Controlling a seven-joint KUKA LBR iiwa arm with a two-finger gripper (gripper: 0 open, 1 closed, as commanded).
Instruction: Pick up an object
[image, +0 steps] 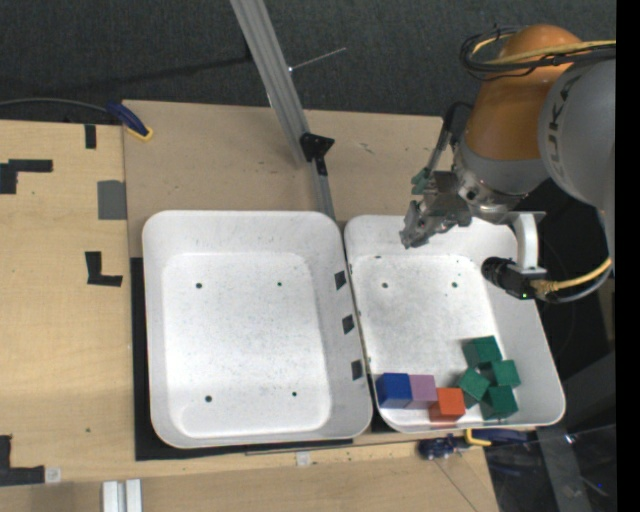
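The claw (417, 232) hovers far from the blue cube (394, 389).

The right bin (455, 300) has bare floor across its far and middle parts; the blocks crowd its near edge: a blue block (394, 389), a purple block (423, 388) and an orange block (449, 402) touching in a row, green blocks (490, 375) heaped just beside them in the near right corner; the gripper (418, 230) hangs over the far rim; the raised wall between the bins (348, 300) bars sideways passage; a slanted metal pole (285, 85) crosses the bench beyond the left bin (240, 330).
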